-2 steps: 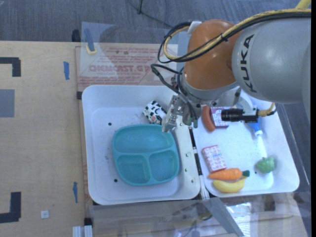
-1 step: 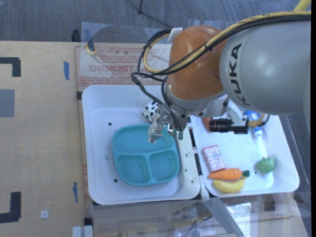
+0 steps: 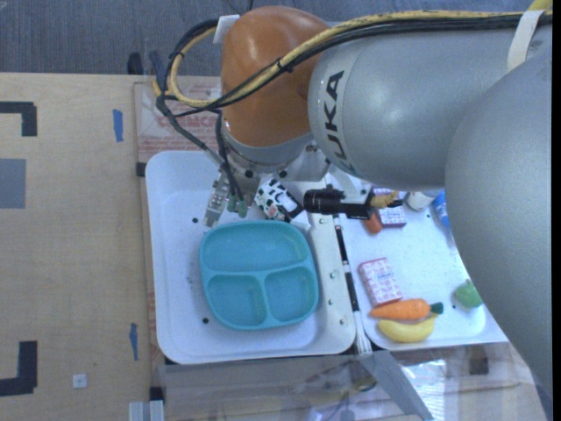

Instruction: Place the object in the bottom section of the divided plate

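Since every section of the teal divided plate (image 3: 204,266) lies bare, the bottom ones included, I judge the placing not yet done. What looks to be the object, a black-and-white spotted toy (image 3: 277,200), sits just off the plate's upper right rim, close beside the hand (image 3: 224,202), which hangs at the plate's upper left rim; whether that hand is open, closed or gripping anything I cannot tell. What is left is to grip the toy, carry it across the plate and set it in a bottom section.
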You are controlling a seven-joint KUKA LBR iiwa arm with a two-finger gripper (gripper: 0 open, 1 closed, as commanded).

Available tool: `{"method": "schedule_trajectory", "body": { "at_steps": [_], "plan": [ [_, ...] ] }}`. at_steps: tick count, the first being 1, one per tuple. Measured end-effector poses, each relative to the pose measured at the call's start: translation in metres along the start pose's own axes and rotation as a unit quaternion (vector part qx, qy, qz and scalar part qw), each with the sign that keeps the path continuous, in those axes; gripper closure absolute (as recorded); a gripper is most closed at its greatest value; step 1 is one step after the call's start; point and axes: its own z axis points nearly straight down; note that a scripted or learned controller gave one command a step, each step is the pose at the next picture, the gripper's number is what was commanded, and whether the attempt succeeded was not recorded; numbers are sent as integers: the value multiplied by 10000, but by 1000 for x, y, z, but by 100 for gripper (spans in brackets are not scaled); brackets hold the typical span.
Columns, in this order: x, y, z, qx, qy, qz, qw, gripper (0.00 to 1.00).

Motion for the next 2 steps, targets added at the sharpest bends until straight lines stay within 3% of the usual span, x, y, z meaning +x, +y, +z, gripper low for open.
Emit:
{"method": "schedule_trajectory", "body": {
  "at_steps": [1,2],
  "plan": [
    [24,-13,120,-40,-32,582,9983,100],
    [53,-65,127,-107,-81,111,9998,100]
  ]
}}
